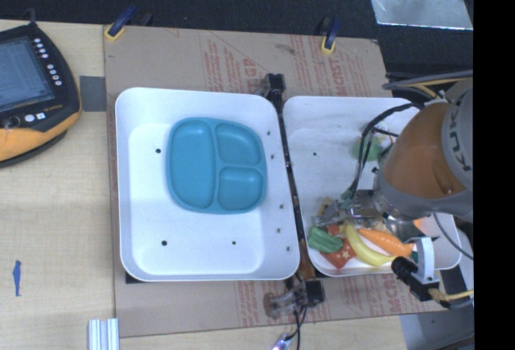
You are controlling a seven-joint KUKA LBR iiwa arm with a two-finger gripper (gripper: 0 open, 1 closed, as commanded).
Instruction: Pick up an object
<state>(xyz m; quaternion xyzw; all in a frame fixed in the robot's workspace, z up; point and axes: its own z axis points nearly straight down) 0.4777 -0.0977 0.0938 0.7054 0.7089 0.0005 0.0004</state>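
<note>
Blue sectioned plate (216,165), glossy plastic toy food (358,244)

You see smooth, glossy white plastic bins (133,179), a matt blue plastic plate (216,165), brown cardboard (241,59), and a pale wood desk (56,244).

- Two white bins: left bin (137,179), right bin (322,123)
- One blue divided plate (216,164)
- One banana (364,250)
- One carrot (385,240)
- Two blue clamps (119,22)

Bench (56,212) with cardboard sheet (241,59)
</note>
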